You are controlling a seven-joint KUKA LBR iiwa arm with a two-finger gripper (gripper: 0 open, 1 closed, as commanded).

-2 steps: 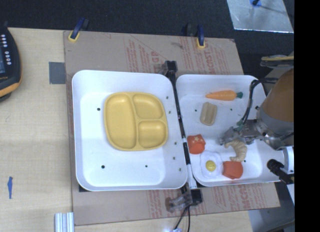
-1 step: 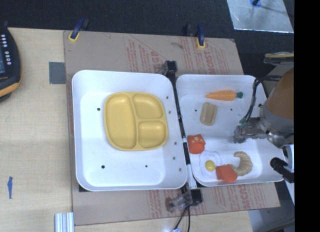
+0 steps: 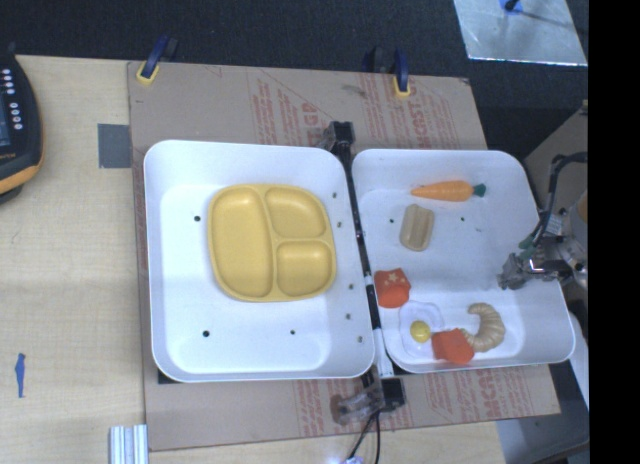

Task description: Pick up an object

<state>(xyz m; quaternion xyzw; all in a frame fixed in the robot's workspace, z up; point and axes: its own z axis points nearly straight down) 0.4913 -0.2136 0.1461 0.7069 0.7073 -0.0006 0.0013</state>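
The right white bin (image 3: 470,252) holds several toy foods. An orange carrot (image 3: 443,191) lies at the back, with a tan bread piece (image 3: 417,227) just in front of it. A red chunk (image 3: 392,287) sits by the left wall. At the front are a fried egg (image 3: 420,330), another red chunk (image 3: 452,346) and a curved tan croissant (image 3: 488,325). My gripper (image 3: 522,270) hangs low at the bin's right rim, right of and above the croissant, touching none of the foods.
The left white bin (image 3: 160,252) carries a yellow divided plate (image 3: 270,242). Both bins rest on a cardboard sheet (image 3: 250,102) clamped at the back. A black and orange pendant (image 3: 15,122) lies at the bench's left edge.
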